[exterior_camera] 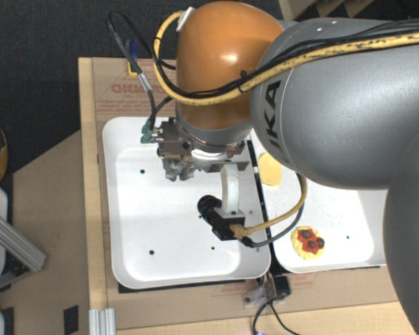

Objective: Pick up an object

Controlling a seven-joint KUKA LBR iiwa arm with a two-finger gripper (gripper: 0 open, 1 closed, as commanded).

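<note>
Grey arm (pixel 349 96) hangs over the left bin (pixel 126 208), clenched or released I cannot tell; red-spotted yellow object (pixel 307 243) in right bin (pixel 346 225)

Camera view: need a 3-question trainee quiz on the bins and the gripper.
1. True or false: the gripper is over the left bin.
2. The toy pizza lies in: A) the left bin; B) the right bin; C) on the cardboard outside the bins.
3. How many loose things can be seen in the right bin?

Key: 1 true. 2 B. 3 two: the toy pizza and a pale yellow piece beside the arm.
</note>
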